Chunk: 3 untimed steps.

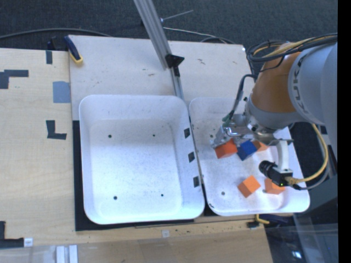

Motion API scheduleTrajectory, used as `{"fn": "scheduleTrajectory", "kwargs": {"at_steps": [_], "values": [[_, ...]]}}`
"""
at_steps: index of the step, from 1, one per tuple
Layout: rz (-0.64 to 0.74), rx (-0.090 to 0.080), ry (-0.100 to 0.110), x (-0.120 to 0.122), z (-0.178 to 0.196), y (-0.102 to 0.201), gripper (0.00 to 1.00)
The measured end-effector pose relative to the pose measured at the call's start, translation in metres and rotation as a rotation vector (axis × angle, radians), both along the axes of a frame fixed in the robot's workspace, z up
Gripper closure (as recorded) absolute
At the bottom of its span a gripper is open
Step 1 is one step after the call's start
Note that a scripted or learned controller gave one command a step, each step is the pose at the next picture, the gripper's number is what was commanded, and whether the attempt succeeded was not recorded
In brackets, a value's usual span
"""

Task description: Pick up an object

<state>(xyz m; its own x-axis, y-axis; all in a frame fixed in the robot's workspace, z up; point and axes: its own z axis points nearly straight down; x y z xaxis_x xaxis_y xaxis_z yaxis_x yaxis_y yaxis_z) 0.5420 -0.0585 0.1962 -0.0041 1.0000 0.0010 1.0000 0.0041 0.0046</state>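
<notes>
Claw (233,135) sits low in the right white plastic bin (219,201), just above the orange-red block (225,149) and beside the blue block (247,149); we cannot tell its state. We advise centring over one block alone before closing.

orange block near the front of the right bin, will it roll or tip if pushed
The orange block looks cube-like with flat faces, so it would probably slide rather than roll. It looks rigid and likely light. Lying near another orange piece, it may nudge it.
</notes>
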Motion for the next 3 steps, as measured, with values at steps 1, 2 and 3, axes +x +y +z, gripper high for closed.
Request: {"fn": "scheduleTrajectory", "kwargs": {"at_steps": [1,2,3], "values": [[-0.005,0.001,0.0,-0.029,-0.102,-0.037,1.0],[0.002,-0.002,-0.006,0.078,0.0,-0.007,1.0],[0.005,0.001,0.006,0.08,-0.005,0.078,1.0]]}}
